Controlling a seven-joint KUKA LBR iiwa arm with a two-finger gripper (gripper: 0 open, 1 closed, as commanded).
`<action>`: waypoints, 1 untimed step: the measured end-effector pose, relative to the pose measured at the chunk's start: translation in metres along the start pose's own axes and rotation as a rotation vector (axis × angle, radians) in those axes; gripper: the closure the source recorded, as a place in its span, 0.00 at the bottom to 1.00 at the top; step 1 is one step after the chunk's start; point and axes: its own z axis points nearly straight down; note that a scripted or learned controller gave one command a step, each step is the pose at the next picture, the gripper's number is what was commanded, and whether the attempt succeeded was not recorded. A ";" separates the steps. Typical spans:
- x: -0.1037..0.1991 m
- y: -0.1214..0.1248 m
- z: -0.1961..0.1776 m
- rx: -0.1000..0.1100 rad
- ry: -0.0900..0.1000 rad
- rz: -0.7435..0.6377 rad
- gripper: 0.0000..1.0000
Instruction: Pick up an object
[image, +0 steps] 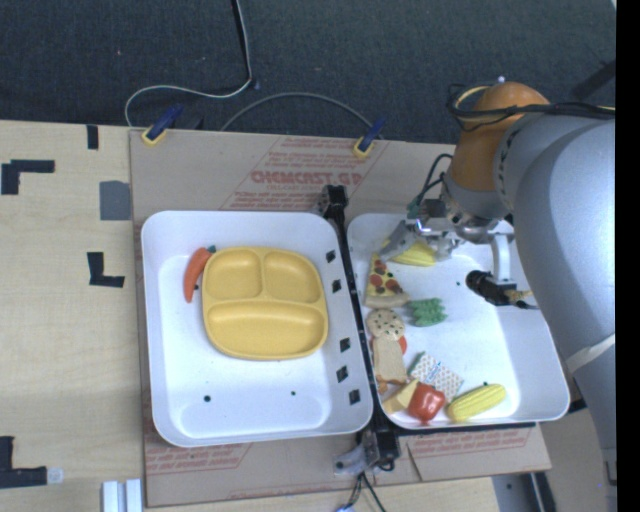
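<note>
Camera view from above the table (70, 300): at left we see a carrot (195, 272) beside a yellow divided plate (265, 302) in the left bin (180, 400). Along the right bin's (520, 360) near wall lie a pizza slice (383, 283), a cookie (384, 323), a red pepper (426, 403) and corn (476, 402), with a green piece (427, 312) just beside. Farther right, the gripper (428, 232) sits low over a yellow banana-like object (416, 256); whether it is spread or pinching, we cannot tell.
</note>
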 end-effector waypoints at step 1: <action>0.013 -0.001 0.000 -0.003 -0.003 0.007 0.00</action>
